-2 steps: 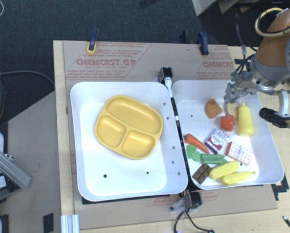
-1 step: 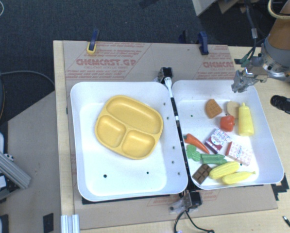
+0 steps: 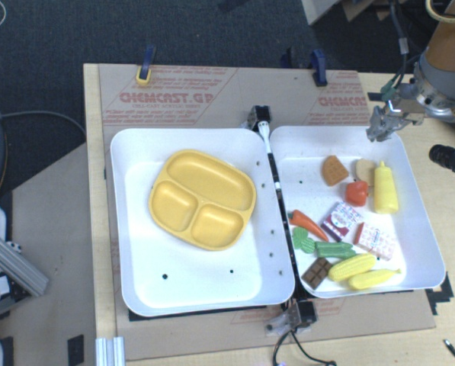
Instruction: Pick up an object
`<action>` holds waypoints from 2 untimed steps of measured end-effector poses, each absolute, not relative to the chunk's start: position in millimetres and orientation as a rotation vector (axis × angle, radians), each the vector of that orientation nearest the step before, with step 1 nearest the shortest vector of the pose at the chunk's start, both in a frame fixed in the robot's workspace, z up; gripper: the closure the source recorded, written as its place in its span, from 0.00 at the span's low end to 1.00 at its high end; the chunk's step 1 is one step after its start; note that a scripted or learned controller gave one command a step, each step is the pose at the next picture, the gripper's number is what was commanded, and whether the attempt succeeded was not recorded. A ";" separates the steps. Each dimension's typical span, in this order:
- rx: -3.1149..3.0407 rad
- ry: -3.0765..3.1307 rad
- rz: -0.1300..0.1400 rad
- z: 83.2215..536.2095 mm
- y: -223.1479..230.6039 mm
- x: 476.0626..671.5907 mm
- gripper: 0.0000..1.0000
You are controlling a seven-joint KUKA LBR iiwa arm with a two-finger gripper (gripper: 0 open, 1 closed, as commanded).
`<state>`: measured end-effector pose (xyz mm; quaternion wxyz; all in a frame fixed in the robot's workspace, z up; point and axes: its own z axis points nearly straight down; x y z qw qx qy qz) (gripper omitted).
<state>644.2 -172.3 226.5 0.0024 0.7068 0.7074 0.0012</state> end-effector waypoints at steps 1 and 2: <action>2.217 2.230 0.000 223.6 -110.8 638.9 1.00; 2.213 2.229 0.006 231.5 -49.9 648.1 1.00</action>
